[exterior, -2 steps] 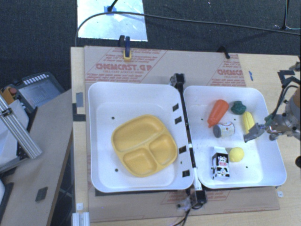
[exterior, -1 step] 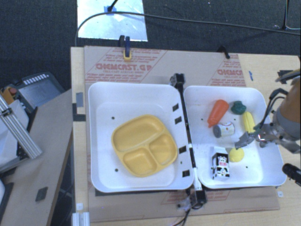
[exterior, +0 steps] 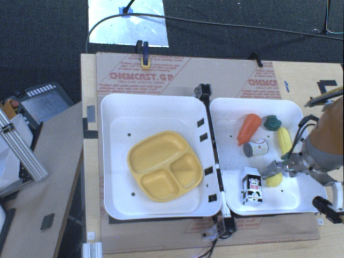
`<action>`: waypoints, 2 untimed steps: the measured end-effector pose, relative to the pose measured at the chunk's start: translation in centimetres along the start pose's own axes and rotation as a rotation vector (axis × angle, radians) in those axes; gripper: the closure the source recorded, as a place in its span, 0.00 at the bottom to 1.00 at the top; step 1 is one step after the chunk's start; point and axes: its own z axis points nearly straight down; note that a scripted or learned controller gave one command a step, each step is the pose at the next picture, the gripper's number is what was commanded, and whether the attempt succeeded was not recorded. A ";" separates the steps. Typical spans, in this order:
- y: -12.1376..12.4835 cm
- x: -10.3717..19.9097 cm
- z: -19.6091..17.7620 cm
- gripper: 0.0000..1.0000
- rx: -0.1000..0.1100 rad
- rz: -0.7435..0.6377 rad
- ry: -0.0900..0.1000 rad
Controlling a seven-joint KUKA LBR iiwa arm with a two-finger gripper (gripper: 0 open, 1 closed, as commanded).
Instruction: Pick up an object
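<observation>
Camera view: slanted look down on both bins.
Gripper: low in the right white bin, over a small yellow object; finger state cannot be told.
Left white bin: yellow three-compartment plastic tray.

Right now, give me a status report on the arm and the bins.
Gripper low in right bin, beside yellow piece; nothing seen held. Carrot, corn, cow-print box close around it. Yellow tray in left bin.

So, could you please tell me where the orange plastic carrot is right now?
The orange plastic carrot lies in the right white bin, toward its far side, just left of the dark green toy and above the small grey cylinder.
</observation>
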 end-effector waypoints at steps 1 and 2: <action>0.1 0.0 1.1 0.00 -0.003 -0.001 0.000; 0.3 -0.1 -0.2 1.00 -0.010 -0.001 -0.003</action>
